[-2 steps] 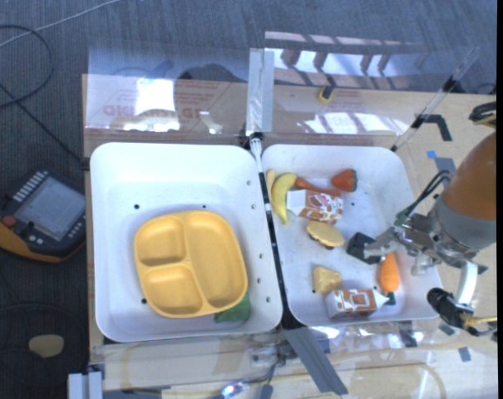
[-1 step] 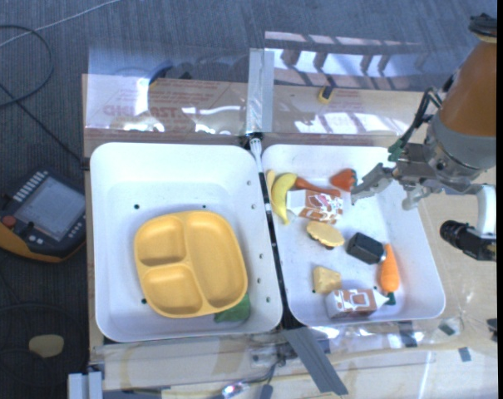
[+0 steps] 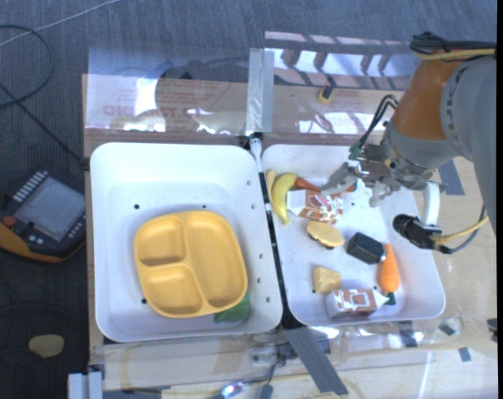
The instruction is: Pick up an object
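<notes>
My gripper hangs over the back of the right bin, fingers spread open with nothing between them. Just in front and to its left lies an orange-and-white packet. A yellow banana rests against the bin's left wall. Nearer the middle are a bread roll and a black block. An orange carrot, a yellow cheese wedge and a small brown-and-white carton lie toward the front.
The left bin holds a yellow divided plate with a green item peeking out under its front edge. A handheld pendant lies on the floor at the left. A black cable loop hangs beside the wrist.
</notes>
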